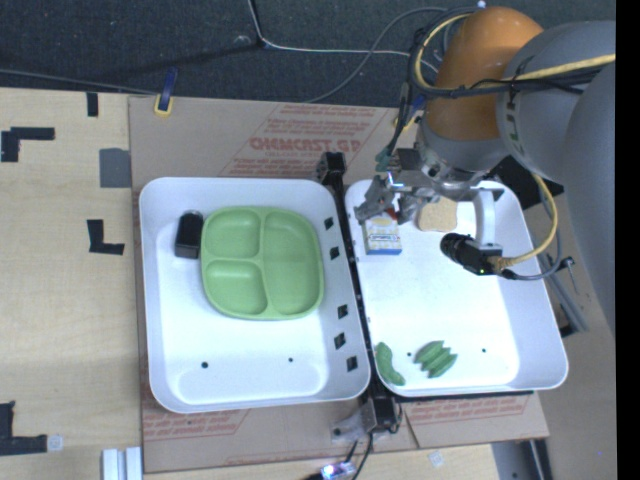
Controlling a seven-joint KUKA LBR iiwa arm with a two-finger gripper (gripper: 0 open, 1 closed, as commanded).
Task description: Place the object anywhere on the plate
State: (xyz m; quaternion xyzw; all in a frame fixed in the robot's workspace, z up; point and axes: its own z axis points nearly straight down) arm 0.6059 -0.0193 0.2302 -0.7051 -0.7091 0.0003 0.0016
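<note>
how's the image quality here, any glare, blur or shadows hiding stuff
Camera view: even light, soft overall, no motion blur. The white bins look bright but not blown out. The arm shades the right bin's upper part, so the gripper and the small box under it are hard to read. The green plate and green pods are clear.

arm [560, 78] cut off at right edge, gripper [388, 200] fingers unclear

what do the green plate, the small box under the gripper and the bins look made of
The green plate looks like matte moulded plastic: one even colour, rounded dividers. The small box seems to be printed card, with flat faces and coloured print. The left bin and right bin look like smooth white plastic with a soft sheen, though that is a guess.
</note>
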